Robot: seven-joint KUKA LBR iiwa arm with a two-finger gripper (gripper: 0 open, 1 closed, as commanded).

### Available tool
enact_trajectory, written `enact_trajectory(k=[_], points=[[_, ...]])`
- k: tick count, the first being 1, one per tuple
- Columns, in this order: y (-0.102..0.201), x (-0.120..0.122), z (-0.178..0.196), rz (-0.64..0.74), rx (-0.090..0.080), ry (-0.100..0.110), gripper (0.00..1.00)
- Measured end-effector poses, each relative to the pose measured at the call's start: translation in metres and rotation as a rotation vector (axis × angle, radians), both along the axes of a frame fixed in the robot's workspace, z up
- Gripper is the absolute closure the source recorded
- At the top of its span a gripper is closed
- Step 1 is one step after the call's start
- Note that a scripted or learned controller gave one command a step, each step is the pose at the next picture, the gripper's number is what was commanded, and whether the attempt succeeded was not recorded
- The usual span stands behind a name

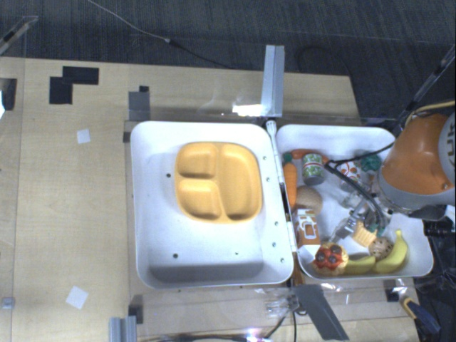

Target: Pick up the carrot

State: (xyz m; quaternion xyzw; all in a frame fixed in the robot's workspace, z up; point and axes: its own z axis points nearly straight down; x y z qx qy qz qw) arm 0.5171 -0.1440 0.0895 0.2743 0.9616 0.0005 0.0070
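Note:
The carrot (290, 185) is a thin orange stick lying lengthwise against the left wall of the right bin (335, 130), its top end near a small green-labelled can (312, 168). My gripper (360, 219) hangs low over the middle-right of the same bin, below the orange wrist band (420, 155). It is well to the right of the carrot and apart from it, above a pale yellow block (363, 235). Nothing from the bin shows in its grip.
The right bin also holds a brown rounded item (308, 197), an orange carton (307, 228), a red fruit (329, 258), a banana (390, 258) and a cookie (381, 246). The left bin (153, 191) holds a yellow divided plate (217, 181). Cables trail beside the wrist.

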Motion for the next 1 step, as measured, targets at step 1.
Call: enact_trajectory(k=[1], points=[[0.0009,0.0036,0.0130,0.007,-0.003,-0.011,1.00]])
